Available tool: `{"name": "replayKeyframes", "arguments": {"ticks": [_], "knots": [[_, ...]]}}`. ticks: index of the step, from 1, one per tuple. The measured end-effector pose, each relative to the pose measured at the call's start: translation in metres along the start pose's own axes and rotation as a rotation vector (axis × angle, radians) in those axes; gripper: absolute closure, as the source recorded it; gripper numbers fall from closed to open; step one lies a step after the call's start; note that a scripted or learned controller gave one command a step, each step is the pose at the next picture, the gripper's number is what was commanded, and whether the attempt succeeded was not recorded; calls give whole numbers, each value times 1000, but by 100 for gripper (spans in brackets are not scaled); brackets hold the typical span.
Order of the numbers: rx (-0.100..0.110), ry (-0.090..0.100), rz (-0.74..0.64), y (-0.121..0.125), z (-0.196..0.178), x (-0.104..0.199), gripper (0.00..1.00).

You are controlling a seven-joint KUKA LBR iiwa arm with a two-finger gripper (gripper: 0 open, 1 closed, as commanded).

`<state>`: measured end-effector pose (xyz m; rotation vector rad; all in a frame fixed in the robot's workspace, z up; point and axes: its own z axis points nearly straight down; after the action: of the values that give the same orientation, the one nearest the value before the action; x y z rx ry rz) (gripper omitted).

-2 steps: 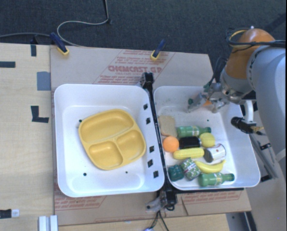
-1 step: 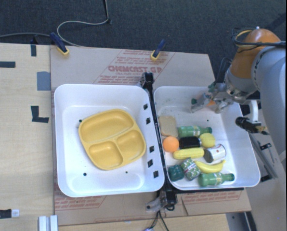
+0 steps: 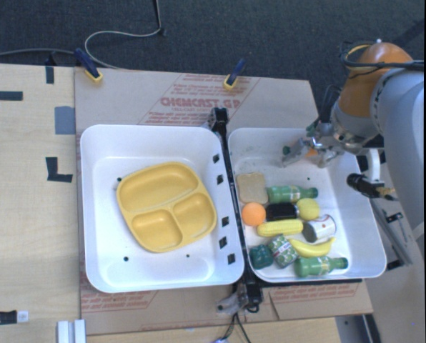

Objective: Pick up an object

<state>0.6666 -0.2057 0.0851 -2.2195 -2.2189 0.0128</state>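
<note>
1. In the camera view we see the gripper (image 3: 307, 151) hanging over the far part of the right bin (image 3: 356, 259), near its back wall, with the grey arm (image 3: 402, 120) reaching in from the right.
2. Its two fingers look spread apart, one pointing toward the bin's middle and one toward the arm, with nothing between them; we judge them open and empty.
3. The things to pick lie nearer the front of the same bin, all toward the camera from the fingers. Closest are the tan sponge (image 3: 251, 188) and a green bottle (image 3: 291, 193), which lies on its side with its long axis running left to right across the bin.
4. Beyond those sit an orange ball (image 3: 254, 214), a black block (image 3: 280, 211), a lemon (image 3: 309, 208), a yellow corn cob (image 3: 279, 228), a banana (image 3: 313, 248), a small can (image 3: 322, 229) and a second green bottle (image 3: 320, 265) at the front edge.
5. The left bin (image 3: 98, 191) holds a yellow divided tray (image 3: 166, 206), well apart from the gripper.
6. We judge that nothing is picked yet; the coming move turns on carrying the fingers forward over the bottle and closing across its narrow width.
</note>
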Motion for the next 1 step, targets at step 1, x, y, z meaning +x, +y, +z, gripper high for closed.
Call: {"name": "replayKeyframes", "arguments": {"ticks": [1], "knots": [[-1, -1, 1, 0, 0, 10, 0]]}}
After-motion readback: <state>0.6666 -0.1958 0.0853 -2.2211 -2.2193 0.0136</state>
